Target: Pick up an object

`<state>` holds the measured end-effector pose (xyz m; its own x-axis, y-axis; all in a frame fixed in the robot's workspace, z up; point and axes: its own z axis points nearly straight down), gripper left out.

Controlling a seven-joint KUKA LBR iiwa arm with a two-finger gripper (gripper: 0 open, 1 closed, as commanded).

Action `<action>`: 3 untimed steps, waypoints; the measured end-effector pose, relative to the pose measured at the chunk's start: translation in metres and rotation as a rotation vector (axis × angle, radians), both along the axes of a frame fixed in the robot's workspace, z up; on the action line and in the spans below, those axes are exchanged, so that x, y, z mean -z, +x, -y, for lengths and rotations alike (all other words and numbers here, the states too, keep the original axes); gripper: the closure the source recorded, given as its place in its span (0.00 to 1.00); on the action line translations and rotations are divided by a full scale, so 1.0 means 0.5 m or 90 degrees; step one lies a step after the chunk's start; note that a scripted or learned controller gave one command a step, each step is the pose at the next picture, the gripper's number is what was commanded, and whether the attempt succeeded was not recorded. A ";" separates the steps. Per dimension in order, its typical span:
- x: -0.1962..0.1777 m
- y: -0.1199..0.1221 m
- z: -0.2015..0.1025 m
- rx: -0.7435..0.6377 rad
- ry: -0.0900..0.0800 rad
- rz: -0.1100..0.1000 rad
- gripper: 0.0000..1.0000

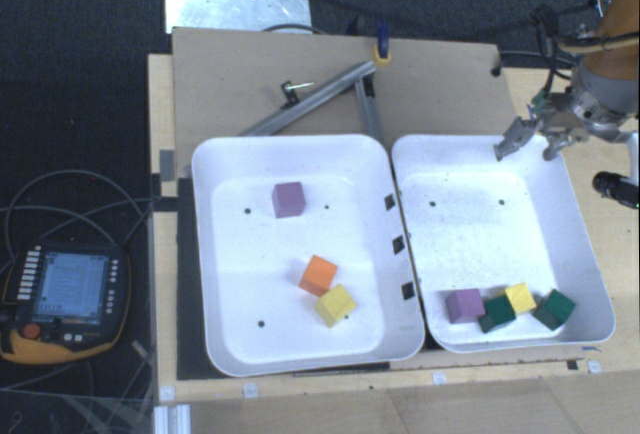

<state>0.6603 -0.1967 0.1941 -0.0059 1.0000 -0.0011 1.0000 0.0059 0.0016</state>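
Camera view: gripper [531,143] hangs over the right bin's [580,222] top-right rim, fingers spread, nothing between them. Right bin: purple, two green, one yellow cube along the bottom edge. Left bin [215,222]: purple cube [288,199], orange cube [318,274], yellow cube [336,305].

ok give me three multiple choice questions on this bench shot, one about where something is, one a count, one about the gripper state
1. Where is the orange cube?
A. in the left bin
B. in the right bin
C. on the bench outside both bins

2. How many cubes lie in the right bin?
A. two
B. four
C. six

3. What is the gripper doing?
A. gripping a purple cube
B. pressing on a green cube
C. open with nothing between its fingers, above the right bin's far edge

Answers:
1 A, it lies beside the yellow cube in the left bin.
2 B, purple, green, yellow and green along the near edge.
3 C, its fingers are spread and bare.
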 end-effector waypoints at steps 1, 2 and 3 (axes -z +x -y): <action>0.000 0.000 0.001 0.000 0.000 0.000 0.00; 0.122 -0.009 0.002 0.002 0.001 -0.003 0.00; 0.211 -0.008 0.001 0.001 0.000 -0.002 0.00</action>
<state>0.6562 -0.1973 0.0887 -0.0051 1.0000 -0.0003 1.0000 0.0051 -0.0017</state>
